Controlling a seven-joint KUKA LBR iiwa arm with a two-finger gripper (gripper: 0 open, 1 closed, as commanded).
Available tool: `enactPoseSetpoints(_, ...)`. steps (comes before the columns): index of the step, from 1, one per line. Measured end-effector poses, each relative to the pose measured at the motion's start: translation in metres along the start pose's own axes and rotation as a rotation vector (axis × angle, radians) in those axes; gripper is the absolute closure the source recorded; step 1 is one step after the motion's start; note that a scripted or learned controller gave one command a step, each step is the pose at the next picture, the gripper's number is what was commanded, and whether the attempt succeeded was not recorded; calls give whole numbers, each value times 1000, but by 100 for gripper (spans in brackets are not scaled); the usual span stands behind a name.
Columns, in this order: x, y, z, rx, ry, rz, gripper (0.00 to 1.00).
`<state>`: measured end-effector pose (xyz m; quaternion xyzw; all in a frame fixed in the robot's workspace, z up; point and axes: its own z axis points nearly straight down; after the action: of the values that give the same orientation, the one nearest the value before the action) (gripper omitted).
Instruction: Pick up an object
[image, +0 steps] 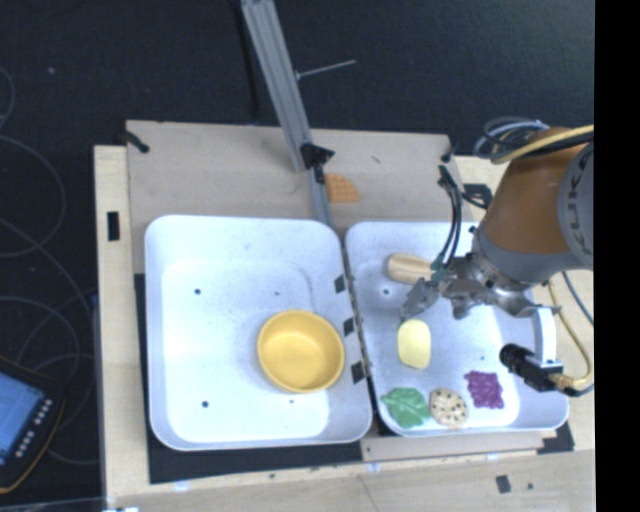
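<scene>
The grey arm with its orange band (535, 205) is reaching in from the right over the right bin (372, 262), and its pincer (428, 296) is hanging low above the bin's middle, just on the far side of a pale yellow object (415, 344) that is lying on the bin floor; whether the pincer is touching that object is not clear, and nothing is showing between its tips, so whether it is open or closed cannot be told from this slant. A tan wooden cylinder (408, 267) is lying on its side just beyond the pincer, toward the far left part of the same bin. Along the near edge of the right bin three small things are sitting in a row: a green leafy piece (404, 405) on the left, a speckled cookie (449, 406) just beside it, and a purple cluster (485, 388) to the right. In the left bin (200, 262) a yellow bowl (299, 351) is sitting upright near the right wall, well apart from the arm. Both bins are resting side by side on the desk (220, 165)
</scene>
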<state>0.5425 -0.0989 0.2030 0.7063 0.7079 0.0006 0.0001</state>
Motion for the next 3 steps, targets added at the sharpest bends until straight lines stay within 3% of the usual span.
enactPoseSetpoints(1,0,0,0,-1,0,2,0)
enactPoseSetpoints(3,1,1,96,5,-2,4,0)
